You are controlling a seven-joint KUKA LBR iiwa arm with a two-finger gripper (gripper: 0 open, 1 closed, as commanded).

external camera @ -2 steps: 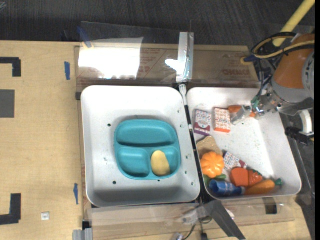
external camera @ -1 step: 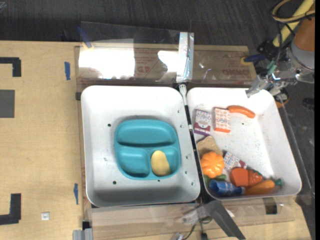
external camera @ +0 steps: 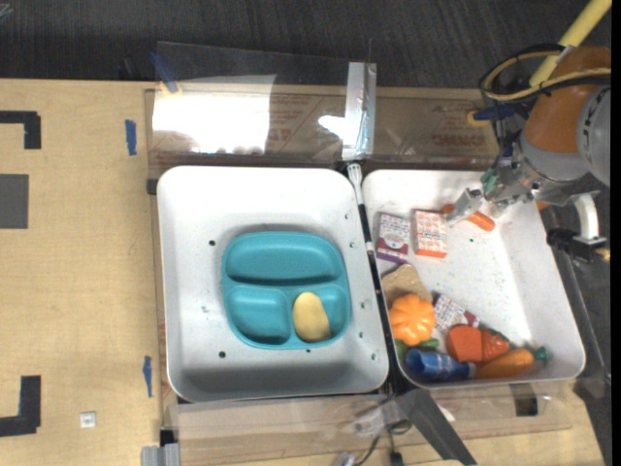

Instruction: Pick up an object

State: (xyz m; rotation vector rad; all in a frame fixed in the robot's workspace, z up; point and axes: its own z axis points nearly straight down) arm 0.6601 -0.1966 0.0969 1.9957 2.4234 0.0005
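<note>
In the camera view, your end effector [external camera: 485,194] hangs over the right bin's [external camera: 543,270] far corner, beside a small orange piece [external camera: 481,221]; whether it's open or holding anything, you cannot tell. The toy pumpkin [external camera: 411,319] near the bin's front looks light, rigid and slick: grip it across its ribbed sides
</note>
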